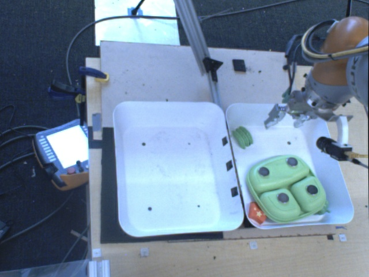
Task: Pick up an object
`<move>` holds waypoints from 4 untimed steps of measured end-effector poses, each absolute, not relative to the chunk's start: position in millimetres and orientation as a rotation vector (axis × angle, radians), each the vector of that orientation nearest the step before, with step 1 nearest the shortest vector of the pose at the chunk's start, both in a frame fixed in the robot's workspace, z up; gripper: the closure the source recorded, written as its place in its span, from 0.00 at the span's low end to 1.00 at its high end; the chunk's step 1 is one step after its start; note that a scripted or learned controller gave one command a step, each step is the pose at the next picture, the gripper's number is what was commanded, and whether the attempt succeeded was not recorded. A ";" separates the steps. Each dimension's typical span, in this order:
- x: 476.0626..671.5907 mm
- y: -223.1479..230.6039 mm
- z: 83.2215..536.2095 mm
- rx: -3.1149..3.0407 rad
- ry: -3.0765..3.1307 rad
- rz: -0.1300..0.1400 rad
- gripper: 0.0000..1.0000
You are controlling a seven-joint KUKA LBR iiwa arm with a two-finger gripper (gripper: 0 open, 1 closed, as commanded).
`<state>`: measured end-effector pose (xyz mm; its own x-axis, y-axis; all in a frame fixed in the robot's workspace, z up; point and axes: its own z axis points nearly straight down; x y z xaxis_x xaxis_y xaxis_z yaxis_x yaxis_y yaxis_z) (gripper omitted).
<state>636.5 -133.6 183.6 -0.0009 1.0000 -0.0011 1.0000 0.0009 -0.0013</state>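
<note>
We see the bench (173, 74), a pale board w/ two shallow white bins side by side on it. The left bin (170, 166) is the bigger-looking one, w/ small dark dots on its floor. The right bin (340, 195) sits touching it along a shared edge marked by small black tabs.

Next down in size, the arm (340, 56) comes in from the right, grey w/ an orange band above the wrist, cables looped at its top. It hangs over the back part of the right bin.

In the right bin's front half lies a green three-lobed toy (286, 188), each lobe w/ a grey round stud on top; it fills most of that end. A small red-orange object (256, 213) pokes out from under its front-left corner, touching it, right at the bin's front-left corner. What it is, we can't tell.

Off the bench to the left, a teach pendant (63, 152) w/ a lit screen lies on the dark floor.

The gripper (286, 115) sits above the bin's back area, well apart from the big toy; whether it's apart or together we can't tell at this res.

Smallest: a green ribbed disc (243, 136) near the bin's back-left wall, near the gripper but not touching it.
</note>
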 end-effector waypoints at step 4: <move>639.6 -139.3 147.2 -2.221 -2.230 -0.006 1.00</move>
